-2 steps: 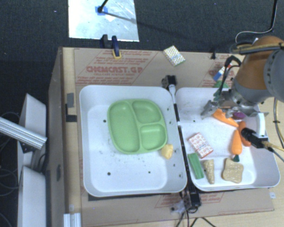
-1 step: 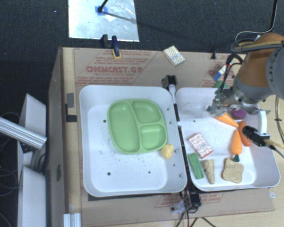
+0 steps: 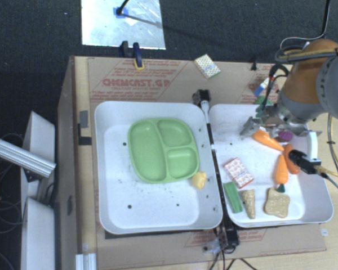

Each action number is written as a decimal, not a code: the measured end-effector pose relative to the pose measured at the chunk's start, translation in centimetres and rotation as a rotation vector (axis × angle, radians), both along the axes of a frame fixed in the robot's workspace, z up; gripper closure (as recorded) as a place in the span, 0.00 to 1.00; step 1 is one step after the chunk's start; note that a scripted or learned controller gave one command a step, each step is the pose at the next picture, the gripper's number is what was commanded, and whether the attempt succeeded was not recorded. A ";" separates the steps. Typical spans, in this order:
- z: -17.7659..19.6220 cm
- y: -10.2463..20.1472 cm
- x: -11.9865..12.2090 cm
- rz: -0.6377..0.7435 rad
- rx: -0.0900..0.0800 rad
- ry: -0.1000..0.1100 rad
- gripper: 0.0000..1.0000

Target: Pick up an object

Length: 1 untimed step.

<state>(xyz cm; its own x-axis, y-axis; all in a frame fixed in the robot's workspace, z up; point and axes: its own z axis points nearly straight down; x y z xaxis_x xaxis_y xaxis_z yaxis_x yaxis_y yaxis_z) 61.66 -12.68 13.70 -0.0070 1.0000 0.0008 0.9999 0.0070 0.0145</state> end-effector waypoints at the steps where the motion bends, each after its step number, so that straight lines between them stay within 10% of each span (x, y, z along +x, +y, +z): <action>1: 1.1 0.1 0.1 0.001 0.002 -0.003 1.00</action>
